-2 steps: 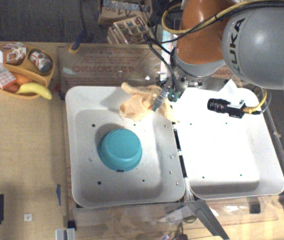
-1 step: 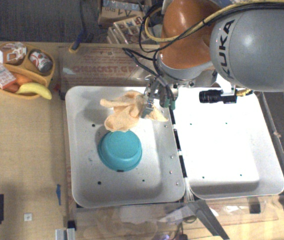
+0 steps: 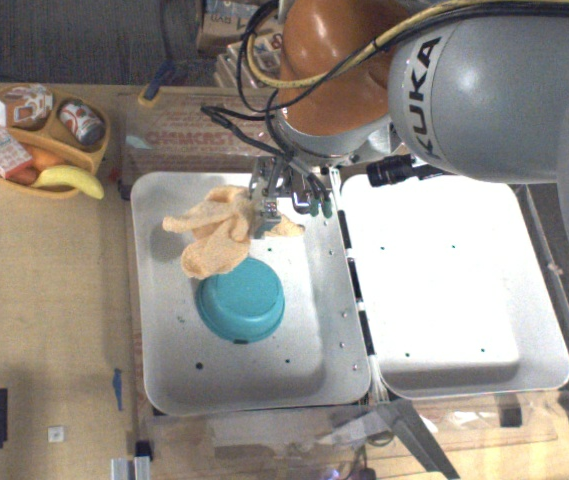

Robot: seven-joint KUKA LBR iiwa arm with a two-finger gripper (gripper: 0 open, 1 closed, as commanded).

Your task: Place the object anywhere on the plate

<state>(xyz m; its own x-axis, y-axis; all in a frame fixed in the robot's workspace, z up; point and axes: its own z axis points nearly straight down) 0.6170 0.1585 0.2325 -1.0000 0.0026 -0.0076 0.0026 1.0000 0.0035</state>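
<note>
End effector [image 3: 264,211] sits low on the crumpled tan cloth [image 3: 216,236] in the left white bin [image 3: 164,368]; its grip cannot be told; the cloth overlaps the round teal plate [image 3: 244,303].

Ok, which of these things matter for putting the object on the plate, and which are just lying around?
Part of the job:
- tan cloth
- teal plate
- gripper, down at the cloth
- left bin

Just lying about:
- yellow tray of toy food
- right bin
</note>
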